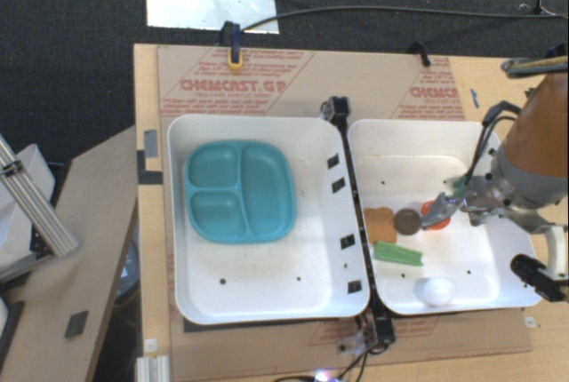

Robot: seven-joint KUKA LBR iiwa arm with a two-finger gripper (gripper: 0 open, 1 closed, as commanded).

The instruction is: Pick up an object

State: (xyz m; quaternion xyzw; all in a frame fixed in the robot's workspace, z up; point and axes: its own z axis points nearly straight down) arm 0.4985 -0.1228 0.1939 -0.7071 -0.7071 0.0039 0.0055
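In the right bin [400,149] lie an orange-brown piece [380,225], a dark brown round piece [407,221], a red-orange piece [435,213], a green strip [397,254] and a white ball [436,290]. My gripper [451,204] reaches in from the right and hangs right over the red-orange piece, its tip touching or nearly touching it. The arm's wrist covers the bin's right side.
The left bin [196,282] holds a teal divided plate [240,192]. A black clip strip [349,211] runs between the two bins. A cable crosses the board behind the bins.
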